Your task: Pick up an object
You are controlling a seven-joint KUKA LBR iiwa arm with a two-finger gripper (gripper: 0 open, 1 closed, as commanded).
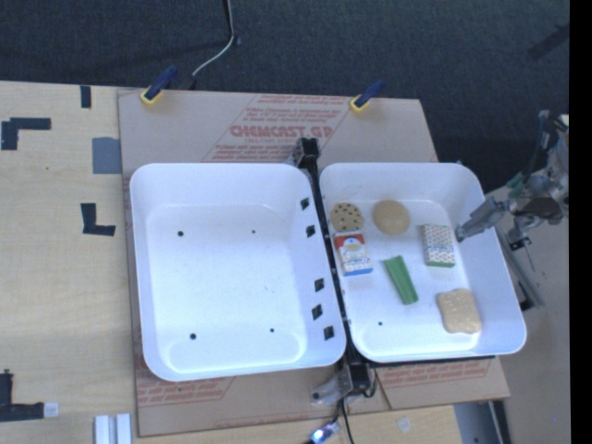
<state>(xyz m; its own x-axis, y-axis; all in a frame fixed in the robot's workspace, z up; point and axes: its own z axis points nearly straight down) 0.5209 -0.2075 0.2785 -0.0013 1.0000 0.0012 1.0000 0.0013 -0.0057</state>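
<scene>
The right bin point(481, 342) holds several small objects. A chocolate-chip cookie point(347, 215) and a round tan piece point(391, 216) lie at its far side. A red-and-white box point(353, 254) rests near the divider, with a green bar point(401, 279) beside it. A green-speckled block point(438, 245) sits toward the right, and a tan biscuit point(459, 311) lies at the near right. My gripper point(481, 216) hangs at the bin's right rim, just right of the speckled block, with nothing visibly in it.
The left bin point(148, 248) stands beside the right one on a cardboard sheet point(277, 128) held by two clamps. A black cable point(222, 26) runs off at the back. The arm's wrist point(546, 192) is at the right edge.
</scene>
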